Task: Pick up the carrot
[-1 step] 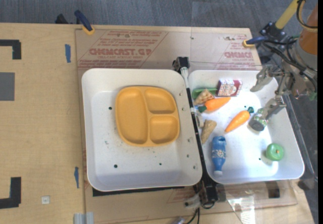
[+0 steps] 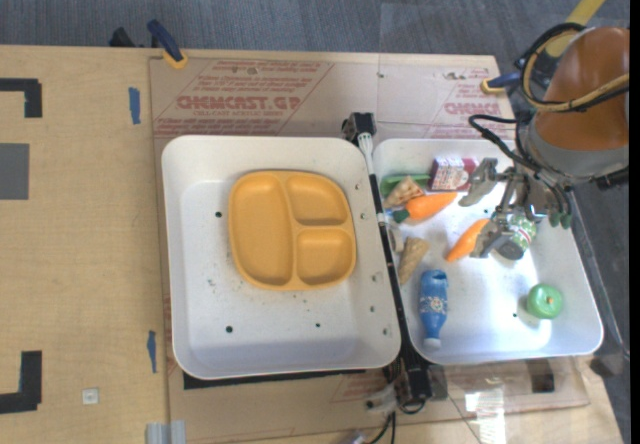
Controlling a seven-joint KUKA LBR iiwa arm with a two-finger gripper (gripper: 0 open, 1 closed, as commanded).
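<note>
Orange is the colour to follow: two carrot-like pieces lie in the right bin (image 2: 570, 332), one carrot (image 2: 432, 206) toward the far left of that bin beside a pale wedge of food (image 2: 404, 192), and a second orange piece (image 2: 464, 240) nearer the middle, tilted up against the gripper (image 2: 495, 237). The arm reaches in from the right and hangs low over the bin's centre, apparently so the gripper can work at that second piece. The fingers look closed about its upper end, though metal parts crowd the spot and I cannot be sure it is truly pinched. A blue bottle (image 2: 432, 304) lies near the bin's left wall and a green round toy (image 2: 544, 301) sits near right, both apart from the gripper. The left bin (image 2: 190, 332) holds a yellow divided plate (image 2: 293, 229), likely a drop-off place.
</note>
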